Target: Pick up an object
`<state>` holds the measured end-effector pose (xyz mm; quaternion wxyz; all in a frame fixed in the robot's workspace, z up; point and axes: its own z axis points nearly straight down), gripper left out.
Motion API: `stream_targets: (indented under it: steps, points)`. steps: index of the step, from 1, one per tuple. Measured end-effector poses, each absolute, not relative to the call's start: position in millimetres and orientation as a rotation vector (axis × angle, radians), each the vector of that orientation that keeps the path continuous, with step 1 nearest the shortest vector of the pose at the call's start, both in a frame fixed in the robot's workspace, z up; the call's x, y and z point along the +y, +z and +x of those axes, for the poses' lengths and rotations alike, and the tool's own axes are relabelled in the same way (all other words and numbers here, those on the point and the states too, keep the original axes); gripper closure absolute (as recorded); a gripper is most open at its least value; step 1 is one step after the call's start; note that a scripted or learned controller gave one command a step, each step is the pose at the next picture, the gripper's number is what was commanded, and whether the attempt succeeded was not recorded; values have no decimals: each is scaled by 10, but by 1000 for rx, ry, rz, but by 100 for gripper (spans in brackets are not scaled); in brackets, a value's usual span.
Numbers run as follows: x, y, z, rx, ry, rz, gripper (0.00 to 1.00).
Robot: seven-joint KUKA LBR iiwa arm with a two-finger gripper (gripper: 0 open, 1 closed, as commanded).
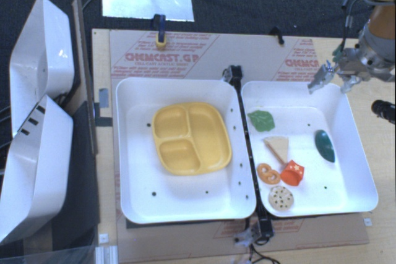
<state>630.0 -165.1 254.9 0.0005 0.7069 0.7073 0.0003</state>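
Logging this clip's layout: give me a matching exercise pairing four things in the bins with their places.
Things:
1. yellow tray
2. green leaf
3. dark teal piece
4. spotted cookie

Places:
A. right bin, near its front edge
B. left bin
C. right bin, near its right wall
D. right bin, back left part

Pairs: 1-B, 2-D, 3-C, 4-A

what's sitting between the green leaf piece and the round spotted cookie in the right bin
In the camera view, between the green leaf and the spotted cookie lie a tan wedge, then an orange pretzel and a red-orange piece.
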Motion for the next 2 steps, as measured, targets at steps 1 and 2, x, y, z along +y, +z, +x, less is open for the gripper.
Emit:
stream_targets:
  steps: [1, 2]
  points:
    - [-1651, 2658, 6303, 2221, 3, 2218, 100]
    - [-1294, 2700, 6608, 2225, 3, 2216, 100]
